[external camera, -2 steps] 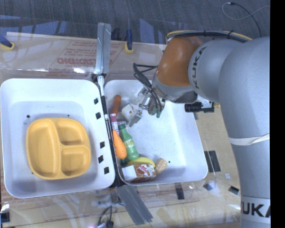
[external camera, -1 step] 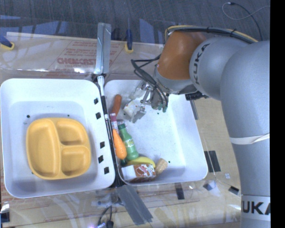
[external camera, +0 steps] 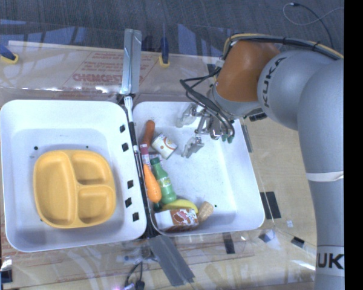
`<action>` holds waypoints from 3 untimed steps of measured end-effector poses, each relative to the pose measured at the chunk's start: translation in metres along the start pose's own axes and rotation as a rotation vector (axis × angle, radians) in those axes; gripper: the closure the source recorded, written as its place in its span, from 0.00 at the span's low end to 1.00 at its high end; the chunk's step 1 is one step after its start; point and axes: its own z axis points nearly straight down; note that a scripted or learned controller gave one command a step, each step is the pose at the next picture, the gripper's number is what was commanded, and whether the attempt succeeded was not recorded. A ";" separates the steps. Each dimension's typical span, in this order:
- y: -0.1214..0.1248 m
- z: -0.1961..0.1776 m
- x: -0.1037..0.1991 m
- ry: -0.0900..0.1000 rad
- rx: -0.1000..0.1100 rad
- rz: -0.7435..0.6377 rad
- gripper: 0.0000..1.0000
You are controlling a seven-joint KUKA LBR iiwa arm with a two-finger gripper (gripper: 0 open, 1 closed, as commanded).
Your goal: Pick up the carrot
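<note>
The carrot is orange and lies along the left wall of the right bin, pressed against a green bottle on its right. My gripper hovers in the upper middle of that bin, up and to the right of the carrot and well apart from it. Its fingers are open with nothing between them. A small white can sits just left of the gripper.
A brown sausage lies above the carrot by the bin divider. A banana, a red-labelled packet and a tan cork-like piece crowd the bin's near edge. The left bin holds a yellow compartment tray.
</note>
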 end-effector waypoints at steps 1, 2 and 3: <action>0.013 0.002 0.020 0.009 0.000 0.342 0.00; -0.018 0.000 0.005 0.002 0.000 0.104 0.00; 0.028 0.001 0.002 0.006 -0.002 -0.169 0.00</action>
